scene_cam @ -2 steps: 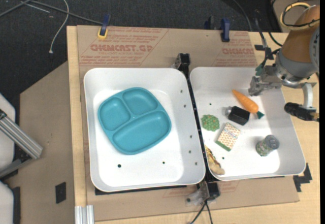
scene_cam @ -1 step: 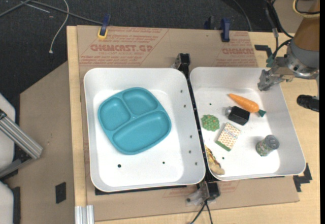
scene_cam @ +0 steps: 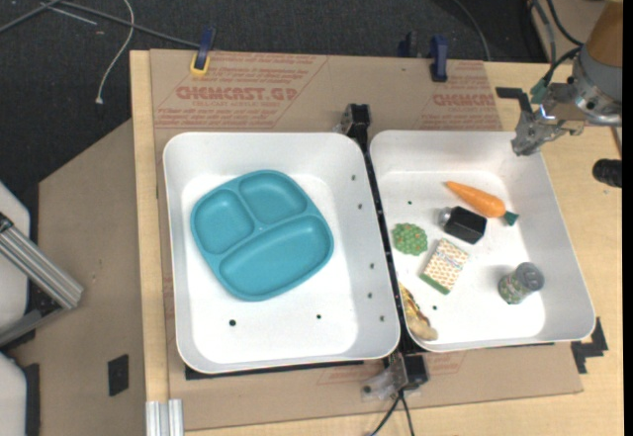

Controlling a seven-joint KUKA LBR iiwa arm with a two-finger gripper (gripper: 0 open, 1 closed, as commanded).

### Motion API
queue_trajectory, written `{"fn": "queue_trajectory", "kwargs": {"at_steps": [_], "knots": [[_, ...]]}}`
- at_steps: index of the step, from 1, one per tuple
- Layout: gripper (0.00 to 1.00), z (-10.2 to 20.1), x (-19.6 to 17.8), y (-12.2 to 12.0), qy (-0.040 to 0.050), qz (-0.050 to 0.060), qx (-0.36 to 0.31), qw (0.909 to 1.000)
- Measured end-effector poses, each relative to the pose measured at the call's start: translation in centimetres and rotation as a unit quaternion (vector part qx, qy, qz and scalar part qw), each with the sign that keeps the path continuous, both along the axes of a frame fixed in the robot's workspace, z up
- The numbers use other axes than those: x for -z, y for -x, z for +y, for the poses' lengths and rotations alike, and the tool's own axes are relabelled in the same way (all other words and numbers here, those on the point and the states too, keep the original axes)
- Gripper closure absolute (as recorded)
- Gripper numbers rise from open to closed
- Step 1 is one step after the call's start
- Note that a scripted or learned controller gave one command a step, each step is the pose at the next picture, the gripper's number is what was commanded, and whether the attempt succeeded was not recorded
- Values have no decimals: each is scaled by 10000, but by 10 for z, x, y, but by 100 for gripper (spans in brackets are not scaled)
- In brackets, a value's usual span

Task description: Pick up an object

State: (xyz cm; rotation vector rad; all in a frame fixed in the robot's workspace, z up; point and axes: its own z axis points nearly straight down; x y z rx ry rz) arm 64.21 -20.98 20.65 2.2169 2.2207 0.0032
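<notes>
The right bin (scene_cam: 554, 226) holds several small objects. An orange carrot (scene_cam: 478, 198) lies at the back, with a small black block (scene_cam: 463, 224) just in front of it. A green round piece (scene_cam: 409, 238) and a patterned packet (scene_cam: 445, 266) lie in the middle. A greenish jar (scene_cam: 519, 283) sits at the front right, and a tan banana-like piece (scene_cam: 416, 313) rests against the front left wall. My gripper (scene_cam: 530, 135) hangs over the back right corner of this bin, above and right of the carrot, with nothing seen in it.
The left bin (scene_cam: 198, 325) bears a blue divided plate (scene_cam: 262, 232). Black clamps (scene_cam: 356, 118) join the bins at the middle. Blue clamps (scene_cam: 205, 48) hold the cardboard base at the back. Cables lie on the dark floor beyond.
</notes>
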Motion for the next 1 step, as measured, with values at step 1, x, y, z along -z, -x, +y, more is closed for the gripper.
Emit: {"fn": "queue_trajectory", "kwargs": {"at_steps": [1], "knots": [[100,0,-45,-1,4,-14,1,10000]]}}
